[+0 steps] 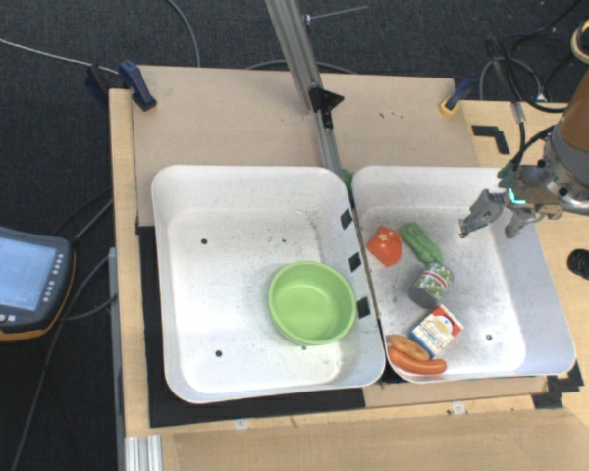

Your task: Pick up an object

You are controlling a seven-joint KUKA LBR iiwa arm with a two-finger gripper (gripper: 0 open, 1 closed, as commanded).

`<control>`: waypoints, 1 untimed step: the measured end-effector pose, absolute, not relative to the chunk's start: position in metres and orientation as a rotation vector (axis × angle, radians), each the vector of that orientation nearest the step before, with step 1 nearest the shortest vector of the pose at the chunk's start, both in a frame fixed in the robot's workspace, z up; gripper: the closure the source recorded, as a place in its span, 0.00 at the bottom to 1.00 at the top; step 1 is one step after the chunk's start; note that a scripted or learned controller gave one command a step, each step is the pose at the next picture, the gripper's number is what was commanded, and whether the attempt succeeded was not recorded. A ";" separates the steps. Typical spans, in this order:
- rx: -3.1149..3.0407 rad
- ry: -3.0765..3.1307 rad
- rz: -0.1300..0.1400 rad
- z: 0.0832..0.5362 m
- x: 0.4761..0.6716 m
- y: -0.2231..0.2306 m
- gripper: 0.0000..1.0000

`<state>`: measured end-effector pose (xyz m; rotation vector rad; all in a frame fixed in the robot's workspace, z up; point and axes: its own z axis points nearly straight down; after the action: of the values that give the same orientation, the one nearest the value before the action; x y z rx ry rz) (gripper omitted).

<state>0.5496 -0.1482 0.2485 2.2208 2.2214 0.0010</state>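
Observation:
The right bin (530,302) holds several small items: a red strawberry-like toy (384,246), a green cucumber (421,241), a small green-labelled can (432,284), a little orange and white carton (437,331) and a red-orange sausage (414,356) at the front edge. My gripper (492,225) hangs over the bin's back right part, to the right of the cucumber and apart from every item. Its two fingers are spread open with nothing between them.
A green bowl (312,302) sits in the left bin (206,263) near the divider. A metal pole (296,42) slants across the bench behind the bins. Blue clamps (135,83) grip the bench's back corners. A teach pendant (20,281) lies off to the left.

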 end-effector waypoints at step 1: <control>2.221 2.222 0.001 0.248 0.550 -0.148 0.00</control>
<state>0.5496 -0.1482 0.2484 2.2208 2.2215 0.0009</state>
